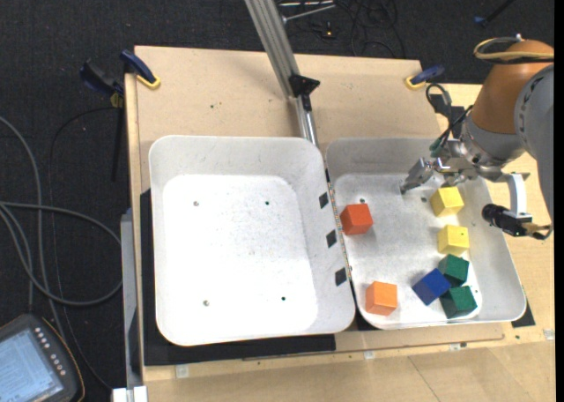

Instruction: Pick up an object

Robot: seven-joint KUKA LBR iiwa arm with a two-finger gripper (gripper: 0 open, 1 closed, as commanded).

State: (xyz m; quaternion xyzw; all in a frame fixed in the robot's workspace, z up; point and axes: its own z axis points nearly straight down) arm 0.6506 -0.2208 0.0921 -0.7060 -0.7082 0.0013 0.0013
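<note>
Nearest you, along the front edge of the right bin point(507, 303), sit an orange cube point(381, 297), a blue cube point(431, 286) and two green cubes point(457, 301) touching one another in the front right corner. They lie loose and tilted, as if dropped there rather than arranged.

Further back along the right side you meet a yellow cube point(454, 238), and beyond it a second yellow block point(447, 200). Apart from these, near the bin's left wall, lies a red-orange cube point(356, 218).

The gripper point(424, 175) hangs low over the back part of the right bin, just beside the second yellow block, which looks like its likely target. Nothing sits between its fingers that you could call held, and you cannot tell from this angle whether they are spread or closed. The arm point(511, 109) comes in over the bin's right rim.

The left bin point(167, 215) lies alongside, its bare floor a likely drop spot.

At the bench's point(220, 92) back edge, clamps point(141, 70) hold the board down.
</note>
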